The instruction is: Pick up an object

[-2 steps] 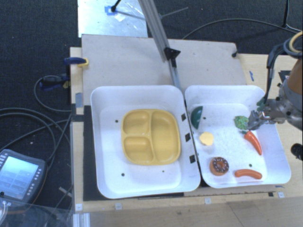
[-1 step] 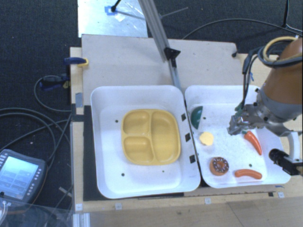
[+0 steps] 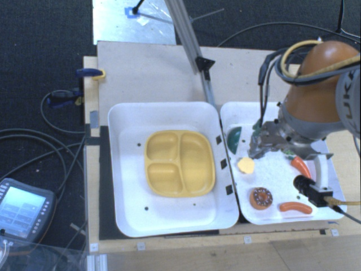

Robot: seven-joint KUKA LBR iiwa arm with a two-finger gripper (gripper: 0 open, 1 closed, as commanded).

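Camera view: gripper (image 3: 255, 149), finger state impossible to tell, hangs just above the yellow piece (image 3: 246, 165), seemingly lining up a pick.

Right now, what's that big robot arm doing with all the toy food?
The gripper hangs low over the right bin, close to a small yellow piece and a green piece. A donut, a sausage and an orange carrot-like piece also lie there. The left bin holds a yellow divided plate.

Bench (image 3: 146, 72) — two white bins (image 3: 127, 208) side by side.
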